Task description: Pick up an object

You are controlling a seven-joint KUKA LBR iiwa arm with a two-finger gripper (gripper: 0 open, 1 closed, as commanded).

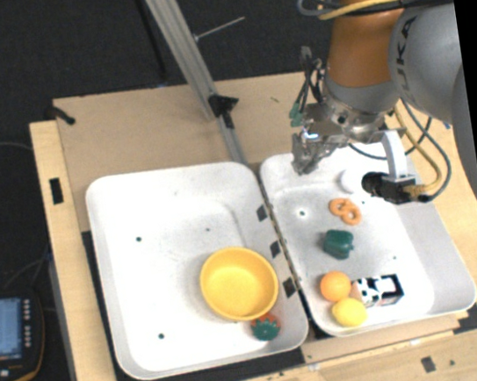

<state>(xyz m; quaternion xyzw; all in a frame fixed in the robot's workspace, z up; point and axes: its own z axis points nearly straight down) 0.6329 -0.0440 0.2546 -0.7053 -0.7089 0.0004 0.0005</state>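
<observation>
One camera hangs high above the worktop (150, 132), looking down at a slant over both bins (135, 209).

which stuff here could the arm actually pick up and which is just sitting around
Pickable, near the gripper, right bin: orange ring, green block, orange ball, yellow ball, black-and-white toy.

Lying about: yellow bowl and small red-green item in left bin, handheld screen, metal pole.

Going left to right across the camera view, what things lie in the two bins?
Yellow bowl → small red-and-green toy at its edge → green block → orange ring → black-and-white box.
</observation>
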